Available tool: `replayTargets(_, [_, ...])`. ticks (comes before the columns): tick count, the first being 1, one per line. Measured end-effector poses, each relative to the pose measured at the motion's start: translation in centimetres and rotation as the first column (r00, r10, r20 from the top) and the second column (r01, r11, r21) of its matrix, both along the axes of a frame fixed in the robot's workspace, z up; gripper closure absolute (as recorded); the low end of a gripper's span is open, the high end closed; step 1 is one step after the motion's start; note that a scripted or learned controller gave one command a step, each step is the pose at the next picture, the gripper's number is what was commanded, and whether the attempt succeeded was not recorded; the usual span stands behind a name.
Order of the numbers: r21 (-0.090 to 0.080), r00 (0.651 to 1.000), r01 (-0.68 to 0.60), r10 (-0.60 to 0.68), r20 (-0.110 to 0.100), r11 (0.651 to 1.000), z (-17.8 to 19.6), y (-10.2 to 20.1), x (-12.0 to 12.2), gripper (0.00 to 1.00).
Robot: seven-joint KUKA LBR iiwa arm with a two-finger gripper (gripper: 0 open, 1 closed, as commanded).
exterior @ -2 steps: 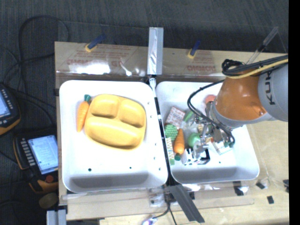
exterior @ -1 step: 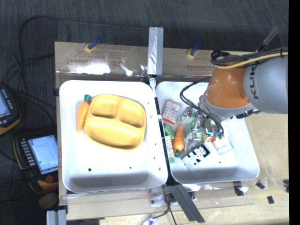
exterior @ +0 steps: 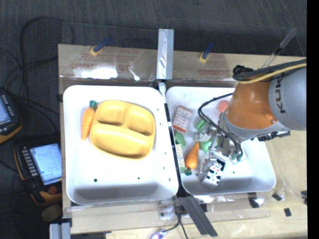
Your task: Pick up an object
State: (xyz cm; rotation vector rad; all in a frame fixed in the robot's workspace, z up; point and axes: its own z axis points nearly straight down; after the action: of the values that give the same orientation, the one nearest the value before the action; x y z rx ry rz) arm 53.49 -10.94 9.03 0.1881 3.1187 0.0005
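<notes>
My gripper [exterior: 211, 159] hangs low in the right bin [exterior: 259, 183], under the orange wrist band. Directly beneath its tip lies a white block with black spots [exterior: 215, 173]; I cannot see whether they touch. Just left of the gripper, an orange toy carrot [exterior: 191, 157] with a green top lies against the bin floor. A red-and-white printed card [exterior: 181, 119] sits at the bin's back left. Green pieces [exterior: 201, 125] show near the arm, partly hidden by it.
The left bin [exterior: 79, 183] holds a yellow divided plate [exterior: 122, 128] and a second carrot [exterior: 87, 122] beside it. A raised divider [exterior: 169, 133] separates the bins. Black cables [exterior: 249, 72] run over the arm at the right.
</notes>
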Motion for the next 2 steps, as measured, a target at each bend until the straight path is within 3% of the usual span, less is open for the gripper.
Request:
replayTargets(1, [0.001, 0.989, 0.147, -0.147, 0.003, 0.989, 0.0, 1.3, -3.1, 0.0])
replayTargets(2, [-0.003, 0.997, 0.073, -0.073, 0.005, 0.997, 0.0, 1.1, -4.4, 0.0])
